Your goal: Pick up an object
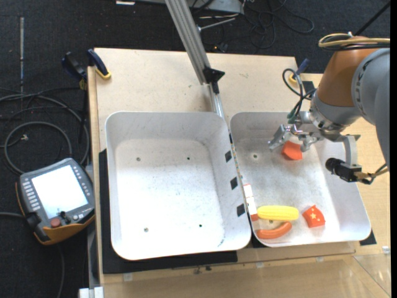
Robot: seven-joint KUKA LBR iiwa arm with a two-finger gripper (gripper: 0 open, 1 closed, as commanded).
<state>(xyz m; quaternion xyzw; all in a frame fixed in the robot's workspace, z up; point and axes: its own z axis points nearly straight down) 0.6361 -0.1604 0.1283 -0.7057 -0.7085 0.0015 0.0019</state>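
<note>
Orange block (293, 151) sits in the right bin (347, 194), upper middle of its floor, directly under the gripper (290, 140). Gripper's metal fingers (276, 140) are spread, one on the block's left, the other on its right, straddling its top; block looks to rest on the bin floor, and whether the fingers actually touch it can't be told from this angle. Arm (347, 82), grey with the orange band, comes in from the right over the bin's upper right corner, cables looping off the wrist. Black fitting (342, 168) hangs just right of the block, over the bin's right side. Along the near edge of the right bin: yellow corn cob (277, 213) lying lengthwise, an orange sausage-like piece (274, 230) touching just below it, and a small red wedge (314, 216) just to the right of the corn, apart from it. Left bin (124, 135) is white with specks on its floor. Both bins sit side by side on the wooden bench (155, 73). Teach pendant (54, 198) lies on the dark floor to the left of the bench.
</note>
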